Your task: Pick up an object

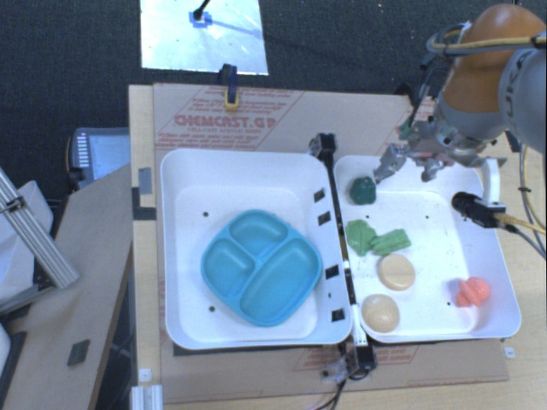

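Gripper point(408, 167) spread open, holding nothing, above the right bin point(496, 254) near the dark green object point(363, 190); we judge the pick not yet made

A blue sectioned plate point(261, 267) lies tilted in the left white bin point(184, 173), its single long compartment toward four o'clock. Beneath both bins sits a cardboard sheet point(282, 109) printed with red lettering. At twelve o'clock, a yellow-and-black clamp point(230, 88) grips the sheet's far edge, just below a shiny square panel point(202, 24) on dark carpet.
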Robot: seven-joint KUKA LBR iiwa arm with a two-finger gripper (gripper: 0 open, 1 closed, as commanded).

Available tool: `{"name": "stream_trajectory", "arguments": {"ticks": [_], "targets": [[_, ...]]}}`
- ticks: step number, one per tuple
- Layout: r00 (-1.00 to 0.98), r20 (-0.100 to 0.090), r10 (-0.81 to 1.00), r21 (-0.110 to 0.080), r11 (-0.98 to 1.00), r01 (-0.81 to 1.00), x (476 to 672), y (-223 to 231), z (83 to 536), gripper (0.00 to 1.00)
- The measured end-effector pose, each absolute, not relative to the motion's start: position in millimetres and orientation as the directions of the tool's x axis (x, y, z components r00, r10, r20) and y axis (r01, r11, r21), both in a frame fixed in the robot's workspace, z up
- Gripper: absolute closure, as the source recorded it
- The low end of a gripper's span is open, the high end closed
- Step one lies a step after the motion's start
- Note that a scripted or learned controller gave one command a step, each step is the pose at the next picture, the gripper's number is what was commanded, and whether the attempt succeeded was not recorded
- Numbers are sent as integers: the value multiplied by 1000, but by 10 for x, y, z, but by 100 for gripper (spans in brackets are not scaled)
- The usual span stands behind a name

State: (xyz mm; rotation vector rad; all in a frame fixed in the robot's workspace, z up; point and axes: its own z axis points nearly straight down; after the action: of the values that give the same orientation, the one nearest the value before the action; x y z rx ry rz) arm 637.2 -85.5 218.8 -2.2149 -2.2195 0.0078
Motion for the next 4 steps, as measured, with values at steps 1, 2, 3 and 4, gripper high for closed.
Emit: {"name": "stream_trajectory", "arguments": {"ticks": [1, 2, 3, 4], "targets": [[-3, 0, 1000, 2, 3, 1000, 6394, -854, 2239, 0], [-1, 0, 1000, -2, 1, 1000, 6373, -899, 1812, 0], [-1, 0, 1000, -3, 1, 1000, 6400, -994, 1271, 0], [-1, 0, 1000, -2, 1, 1000, 6395, -989, 823, 0]]}}
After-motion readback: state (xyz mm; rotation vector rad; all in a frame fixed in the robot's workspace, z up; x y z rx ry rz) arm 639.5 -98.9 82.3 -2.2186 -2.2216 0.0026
